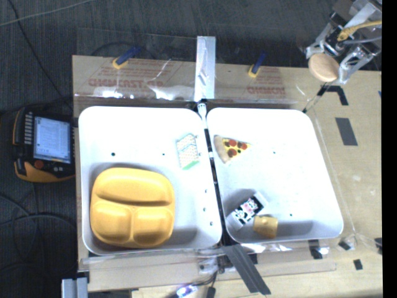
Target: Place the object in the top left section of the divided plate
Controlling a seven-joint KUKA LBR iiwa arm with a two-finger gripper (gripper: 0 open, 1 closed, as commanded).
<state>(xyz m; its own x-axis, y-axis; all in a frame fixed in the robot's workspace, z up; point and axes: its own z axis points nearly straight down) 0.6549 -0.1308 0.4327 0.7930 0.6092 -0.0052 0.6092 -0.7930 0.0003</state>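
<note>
The yellow divided plate (pixel 131 206) lies in the front-left part of the left bin (pixel 99 126), with two sections at the front and one long section at the back. My gripper (pixel 340 56) hangs at the far right, above the bench and beyond the back corner of the right bin (pixel 310 160). A round tan object (pixel 322 67) sits right at the gripper's tip; whether it is held is unclear. It is well away from the plate.
A small green-and-white packet (pixel 187 151) lies in the left bin near the divider. The right bin holds a pizza slice (pixel 231 148), a black-and-white item (pixel 247 210) and a tan block (pixel 265 226). A handheld pendant (pixel 43 144) sits left of the bench.
</note>
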